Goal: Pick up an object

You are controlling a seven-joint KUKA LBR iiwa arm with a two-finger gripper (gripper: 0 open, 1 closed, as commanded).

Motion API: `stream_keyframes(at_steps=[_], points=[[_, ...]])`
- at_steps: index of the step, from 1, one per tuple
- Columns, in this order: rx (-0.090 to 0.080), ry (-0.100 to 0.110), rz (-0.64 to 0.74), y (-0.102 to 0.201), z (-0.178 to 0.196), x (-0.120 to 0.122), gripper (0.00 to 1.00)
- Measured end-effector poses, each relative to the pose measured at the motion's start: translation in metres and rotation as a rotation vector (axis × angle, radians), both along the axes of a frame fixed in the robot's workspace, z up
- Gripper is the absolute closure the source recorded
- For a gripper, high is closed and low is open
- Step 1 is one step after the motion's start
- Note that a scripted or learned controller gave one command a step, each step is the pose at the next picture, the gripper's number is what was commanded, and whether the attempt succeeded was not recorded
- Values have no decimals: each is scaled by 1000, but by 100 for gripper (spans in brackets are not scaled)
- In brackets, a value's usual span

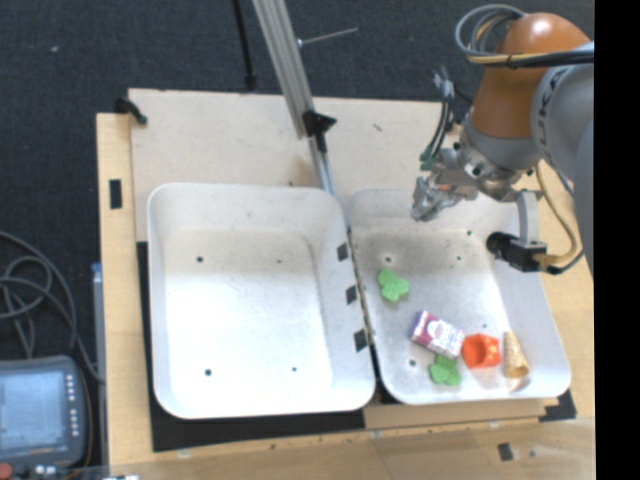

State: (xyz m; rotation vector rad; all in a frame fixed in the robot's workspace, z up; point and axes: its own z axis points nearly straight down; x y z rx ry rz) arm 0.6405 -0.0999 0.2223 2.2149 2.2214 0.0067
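A robotics lab: a plywood bench (pixel 250 138) on dark carpet, an aluminium camera mast (pixel 285 53), loose cables (pixel 30 278).

Even overhead light, white bins (pixel 250 298) bright, soft shadows, slightly grainy, mild blur overall.

Five small objects (pixel 438 333) lie in the right bin (pixel 400 213), beside the left bin (pixel 180 208)

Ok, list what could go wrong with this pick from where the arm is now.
1. The pink carton, orange piece, tan cone and a green piece crowd the near corner of the right bin; descending there may nudge neighbours or catch two.
2. They lie near the bin's wall, which could block the tool.
3. The tool sits at the bin's far end, away from every object; only the lone green piece has room around it.
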Motion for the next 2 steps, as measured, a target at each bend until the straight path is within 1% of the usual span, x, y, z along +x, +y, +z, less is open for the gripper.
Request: stream_keyframes(at_steps=[1,2], points=[[-1,-1,1,-9,50,4,100],[-1,7,0,28,42,-12,100]])
